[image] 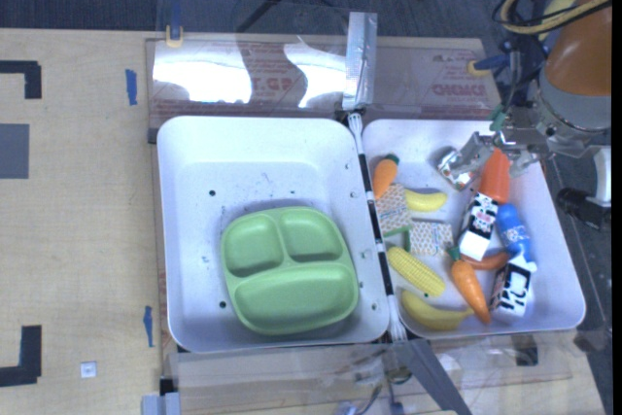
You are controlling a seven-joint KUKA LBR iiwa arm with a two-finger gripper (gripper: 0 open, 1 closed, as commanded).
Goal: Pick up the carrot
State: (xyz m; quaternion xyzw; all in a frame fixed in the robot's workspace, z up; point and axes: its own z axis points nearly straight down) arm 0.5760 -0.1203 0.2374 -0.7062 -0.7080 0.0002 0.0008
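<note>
Arm: I see the grey arm with its orange band reaching in from the right over the far end of the right bin (569, 301).
Gripper: the gripper (480, 162) hangs low over the far part of the right bin, with its metal parts spread to either side of an orange-red piece (496, 178).
Gripper state: I cannot tell from here whether it is released or clenched, nor whether the orange-red piece is in its grasp or only lying under it.
Carrot: one carrot (385, 176), orange with a green top, lies at the far left of the right bin, close against the wall shared with the left bin and well apart from the gripper.
Second carrot: a second carrot (470, 287) lies slanted near the front of the right bin, between the corn cob (416, 270) and a black-and-white carton (515, 291).
Other clutter: a small banana (426, 201), a larger banana (433, 314) at the front wall, a blue bottle (512, 226) and another carton (478, 230) just below the gripper.
Left bin: the left bin (194, 160) holds a green divided plate (288, 272).
</note>
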